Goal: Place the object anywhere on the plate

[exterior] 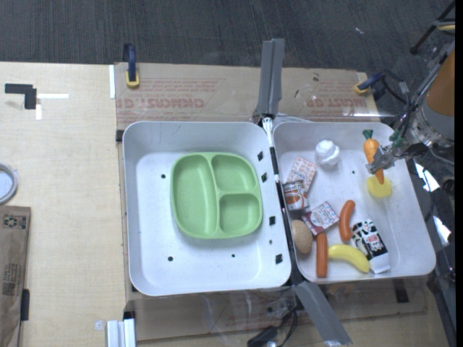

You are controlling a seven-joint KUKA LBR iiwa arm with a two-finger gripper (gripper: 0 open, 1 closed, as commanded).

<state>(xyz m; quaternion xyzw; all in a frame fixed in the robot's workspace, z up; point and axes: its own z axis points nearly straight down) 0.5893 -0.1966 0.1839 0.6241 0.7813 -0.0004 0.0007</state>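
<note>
Over the right bin (412, 215), near its far right corner, the gripper (379, 165) hangs just above a small yellow piece (379, 187), with the toy carrot (371, 149) right beside it; whether its tips are spread or closed I cannot tell from this slanted view, and nothing can be seen held in it. The green plate (215, 194) sits bare in the middle of the left bin (145, 266), well apart from the arm, so the task looks to be at the picking stage. The main risk is the crowding: carrot and yellow piece lie so close that a descent could nudge one while aiming for the other, or pinch both. A shallow grip on a rounded toy could also slip during the long carry across the divider between the bins (the clips along that seam stand proud and might catch a low-hanging load). The banana (349, 258), sausages (346, 220) and milk carton (370, 243) lie nearer the front and seem out of the way. A drop short of the plate would land the toy on the white bin floor.
</note>
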